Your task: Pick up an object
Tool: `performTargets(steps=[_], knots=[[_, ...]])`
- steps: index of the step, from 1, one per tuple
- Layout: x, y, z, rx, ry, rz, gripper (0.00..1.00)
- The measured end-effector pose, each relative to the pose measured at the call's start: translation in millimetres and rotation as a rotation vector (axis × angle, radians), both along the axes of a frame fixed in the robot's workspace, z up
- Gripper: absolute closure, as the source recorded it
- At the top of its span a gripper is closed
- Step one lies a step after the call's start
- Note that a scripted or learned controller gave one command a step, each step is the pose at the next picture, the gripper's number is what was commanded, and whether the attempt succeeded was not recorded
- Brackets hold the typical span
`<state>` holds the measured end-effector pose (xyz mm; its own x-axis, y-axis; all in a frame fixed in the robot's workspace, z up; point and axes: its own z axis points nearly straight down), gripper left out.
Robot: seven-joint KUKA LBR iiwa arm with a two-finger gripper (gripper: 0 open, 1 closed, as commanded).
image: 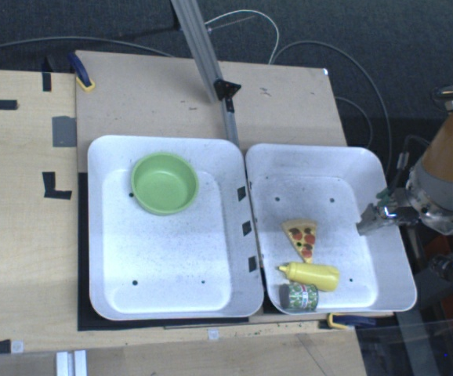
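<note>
In the right bin (344, 163) lie a pizza slice toy (302, 239), a yellow mustard bottle (313, 274) and a green can (298, 297) at the front edge. A green bowl (164, 182) sits at the back of the left bin (109, 233). My gripper (374, 219) hangs over the right bin's right rim, well to the right of the pizza slice, with nothing seen between its fingers.
A grey metal pole (199, 34) slants down from the top to the gap between the bins. Cables loop over the bench behind the right bin. A blue and yellow clamp (81, 70) sits at the board's back left corner.
</note>
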<state>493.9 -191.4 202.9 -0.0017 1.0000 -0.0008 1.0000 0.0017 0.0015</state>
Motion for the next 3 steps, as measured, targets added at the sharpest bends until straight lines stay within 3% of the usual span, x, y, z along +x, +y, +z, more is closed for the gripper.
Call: performTargets(steps=[3], knots=[[59.6, 141.6, 29.2, 0.003, 0.002, 0.005, 1.00]])
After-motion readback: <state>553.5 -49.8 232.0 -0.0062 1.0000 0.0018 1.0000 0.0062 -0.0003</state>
